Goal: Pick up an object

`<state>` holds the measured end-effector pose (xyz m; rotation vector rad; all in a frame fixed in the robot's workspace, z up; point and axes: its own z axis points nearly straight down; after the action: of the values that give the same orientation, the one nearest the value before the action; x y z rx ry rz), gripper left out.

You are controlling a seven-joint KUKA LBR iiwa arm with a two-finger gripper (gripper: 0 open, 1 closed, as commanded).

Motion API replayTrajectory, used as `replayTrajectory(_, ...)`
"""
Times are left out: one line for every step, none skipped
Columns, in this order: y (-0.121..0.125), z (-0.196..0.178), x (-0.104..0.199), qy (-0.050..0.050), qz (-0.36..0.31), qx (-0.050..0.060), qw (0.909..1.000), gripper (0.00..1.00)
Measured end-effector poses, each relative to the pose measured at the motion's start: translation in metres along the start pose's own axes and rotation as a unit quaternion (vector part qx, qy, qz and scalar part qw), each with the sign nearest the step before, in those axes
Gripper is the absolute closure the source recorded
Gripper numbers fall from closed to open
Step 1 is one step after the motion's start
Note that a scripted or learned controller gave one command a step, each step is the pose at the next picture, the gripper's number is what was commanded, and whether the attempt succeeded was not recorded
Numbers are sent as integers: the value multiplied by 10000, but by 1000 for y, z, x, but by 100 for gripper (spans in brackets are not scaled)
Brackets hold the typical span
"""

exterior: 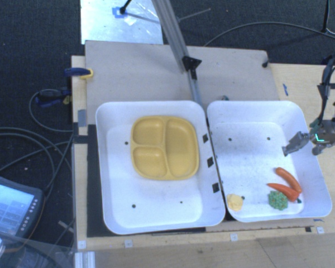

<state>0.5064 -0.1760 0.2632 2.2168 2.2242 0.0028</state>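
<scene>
The left bin (pixel 156 169) holds a yellow divided plate (pixel 164 147). The right bin (pixel 265 158) holds two orange carrots (pixel 286 184), a green broccoli piece (pixel 277 200) and a small yellow item (pixel 235 202) near its front edge. The gripper (pixel 296 144) hangs over the right bin's right side, above the carrots; its state cannot be told.

My view is evenly and fairly brightly lit, with a cool bluish cast. The two white bins (pixel 156 216) come out nearly washed out, and a pale sheet on the floor (pixel 109 10) at eleven o'clock glares. Shadows are soft and short. The dark carpet (pixel 28 38) loses detail. My tool (pixel 295 144) at three o'clock looks slightly blurred, and overall sharpness is modest and grainy.
</scene>
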Motion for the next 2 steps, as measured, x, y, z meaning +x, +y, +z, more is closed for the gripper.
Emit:
replayTrajectory(8, 46, 1, 3, 17, 24, 10000, 0)
replayTrajectory(8, 88, 4, 5, 15, 27, 10000, 0)
